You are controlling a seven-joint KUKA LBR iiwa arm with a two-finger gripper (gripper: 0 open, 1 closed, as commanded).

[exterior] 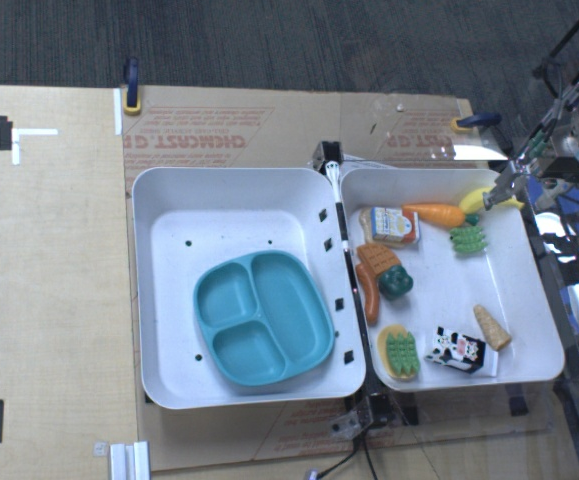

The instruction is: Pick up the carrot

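The carrot (435,213) is orange and lies on its side at the back of the right bin (541,298), pointing left. Its green leafy top (469,239) sits at its right end. A small yellow toy (473,201) lies just right of the carrot's thick end. My gripper (499,194) comes in from the right over the bin's back right corner. Its tip is beside the yellow toy and a short way right of the carrot. Nothing shows it holding anything.
Also in the right bin are an orange-and-white box (391,225), a brown waffle (377,258), a hot dog (371,296), a dark green vegetable (397,282), a yellow-green toy (401,353), a cow-print carton (457,350) and a tan cone (491,328). The left bin (159,268) holds a teal divided plate (314,343).
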